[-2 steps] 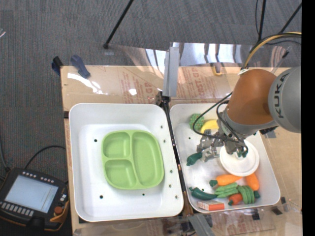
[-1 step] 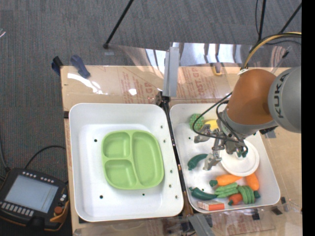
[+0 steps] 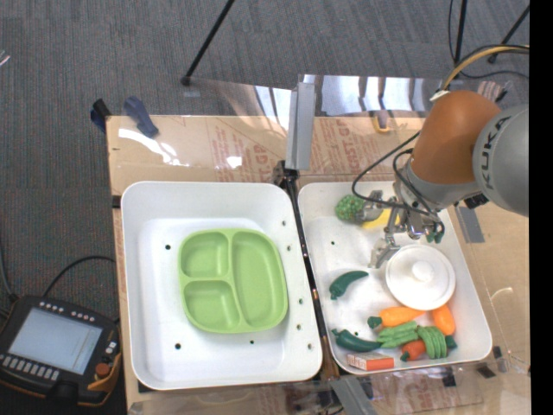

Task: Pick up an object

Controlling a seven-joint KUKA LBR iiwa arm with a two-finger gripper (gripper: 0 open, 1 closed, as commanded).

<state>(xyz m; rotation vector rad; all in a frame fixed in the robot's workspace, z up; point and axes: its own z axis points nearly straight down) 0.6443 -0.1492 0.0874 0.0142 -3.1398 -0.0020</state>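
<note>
**Q:** What is the status of the pick?

**A:** Not complete, as judged from the present layout. The gripper [image 3: 393, 232] is low inside the right bin [image 3: 480, 305], just beyond the white lid [image 3: 420, 277] on the side away from the camera. Its fingers [image 3: 381, 253] appear parted, with nothing between them. No object is lifted.

**Q:** Where are the candidate objects?

**A:** All lie in the right bin, located here relative to the white lid:
- Green broccoli-like piece [image 3: 349, 207]: beyond the lid, toward the bin's far left corner, close beside the gripper.
- Yellow piece [image 3: 374, 221]: just beside the broccoli piece, partly covered by the gripper hardware. Its identity cannot be determined.
- Dark green pepper [image 3: 346, 283]: to the lid's left, apart from it.
- Carrot [image 3: 398, 316]: just in front of the lid.
- Remaining green and orange vegetables: clustered in front of the lid along the near wall.

**Q:** And the left bin?

**A:** The left bin [image 3: 147, 318] holds a green divided plate [image 3: 233, 280], well apart from the lid. Its compartments carry nothing.

**Q:** What remains?

**A:** The whole grasp: close on one object, probably the yellow or broccoli piece nearest the fingers, then raise it off the bin floor.
</note>
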